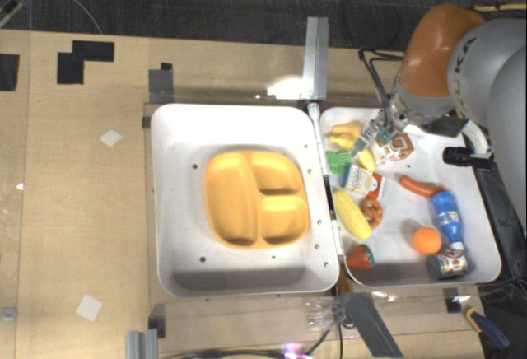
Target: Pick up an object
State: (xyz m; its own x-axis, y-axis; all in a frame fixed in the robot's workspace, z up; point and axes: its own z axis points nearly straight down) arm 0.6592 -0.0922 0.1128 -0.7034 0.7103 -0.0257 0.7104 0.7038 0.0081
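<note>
Nothing is lifted yet: the gripper hangs low over the toy food in the right bin, finger state impossible to tell, pick still ahead.

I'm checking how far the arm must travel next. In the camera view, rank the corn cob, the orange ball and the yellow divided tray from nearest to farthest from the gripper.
1. Corn cob, in the right bin below the gripper.
2. Orange ball, lower right of that bin.
3. Yellow divided tray, in the left bin.
</note>
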